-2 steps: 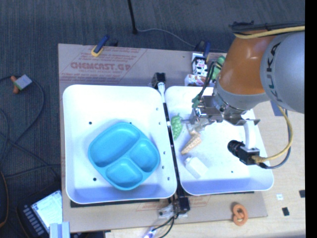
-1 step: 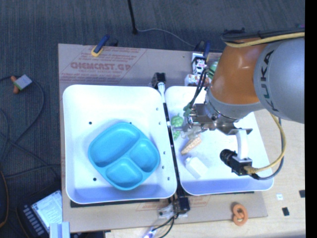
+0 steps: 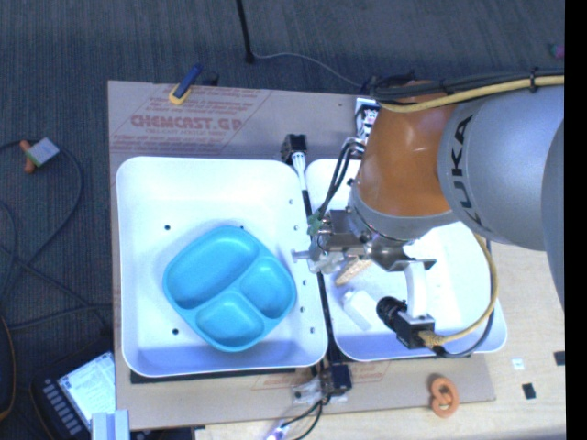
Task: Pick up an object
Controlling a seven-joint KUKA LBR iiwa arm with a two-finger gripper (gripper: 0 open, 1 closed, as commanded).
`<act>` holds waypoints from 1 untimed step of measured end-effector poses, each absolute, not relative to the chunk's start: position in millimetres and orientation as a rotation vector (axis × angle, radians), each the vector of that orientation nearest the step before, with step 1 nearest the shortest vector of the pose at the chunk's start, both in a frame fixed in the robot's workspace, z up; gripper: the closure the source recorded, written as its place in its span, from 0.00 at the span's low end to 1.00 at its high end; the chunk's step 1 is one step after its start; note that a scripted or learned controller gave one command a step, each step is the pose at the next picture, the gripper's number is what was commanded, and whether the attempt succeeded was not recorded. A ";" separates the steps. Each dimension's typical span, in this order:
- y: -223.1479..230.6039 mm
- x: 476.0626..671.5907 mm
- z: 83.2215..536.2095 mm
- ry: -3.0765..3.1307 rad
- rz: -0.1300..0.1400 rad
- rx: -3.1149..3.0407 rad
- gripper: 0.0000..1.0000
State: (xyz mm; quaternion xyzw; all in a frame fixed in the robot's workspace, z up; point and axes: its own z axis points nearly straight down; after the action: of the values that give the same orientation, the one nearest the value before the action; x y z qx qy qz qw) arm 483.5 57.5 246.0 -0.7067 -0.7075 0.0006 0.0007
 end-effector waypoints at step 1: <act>92.1 483.3 249.2 -2.223 0.002 -2.218 1.00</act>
State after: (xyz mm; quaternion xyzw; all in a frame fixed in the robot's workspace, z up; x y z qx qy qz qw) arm 483.3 92.1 249.2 -0.7062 -0.7080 0.0007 0.0007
